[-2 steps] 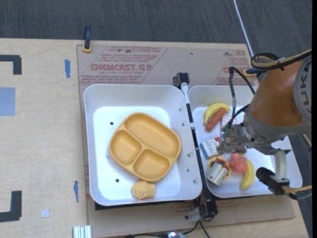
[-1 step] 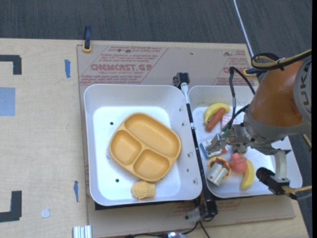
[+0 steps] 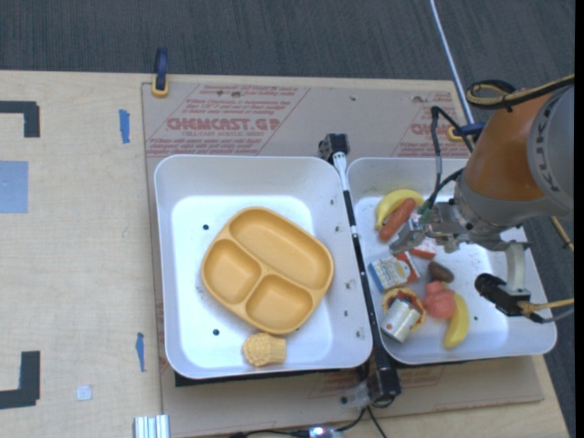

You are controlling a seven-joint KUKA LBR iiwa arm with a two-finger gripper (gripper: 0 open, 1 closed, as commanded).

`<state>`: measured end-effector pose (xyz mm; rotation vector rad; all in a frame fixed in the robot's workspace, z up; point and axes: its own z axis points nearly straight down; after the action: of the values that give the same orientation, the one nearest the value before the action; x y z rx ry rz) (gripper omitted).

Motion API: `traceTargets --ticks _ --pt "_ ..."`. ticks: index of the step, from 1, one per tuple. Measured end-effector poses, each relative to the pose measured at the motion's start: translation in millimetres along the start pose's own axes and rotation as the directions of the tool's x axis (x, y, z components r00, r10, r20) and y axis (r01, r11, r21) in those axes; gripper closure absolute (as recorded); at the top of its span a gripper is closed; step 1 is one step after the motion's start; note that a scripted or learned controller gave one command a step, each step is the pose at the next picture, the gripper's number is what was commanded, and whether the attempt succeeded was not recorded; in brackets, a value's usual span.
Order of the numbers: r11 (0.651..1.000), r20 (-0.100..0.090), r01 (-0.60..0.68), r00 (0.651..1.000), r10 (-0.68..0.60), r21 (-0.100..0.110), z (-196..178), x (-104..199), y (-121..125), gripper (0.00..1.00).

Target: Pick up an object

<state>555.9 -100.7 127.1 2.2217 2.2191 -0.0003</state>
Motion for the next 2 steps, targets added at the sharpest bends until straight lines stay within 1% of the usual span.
traceTargets --ticks 1,2 --pt "1.0 -0.002 0.001 1.0 -0.001 -0.007 37.4 3.6 4.7 0.0" --pt "1.0 -0.002 0.0 1.0 0.0 -0.014 25.5 4.0 6.9 1.0"
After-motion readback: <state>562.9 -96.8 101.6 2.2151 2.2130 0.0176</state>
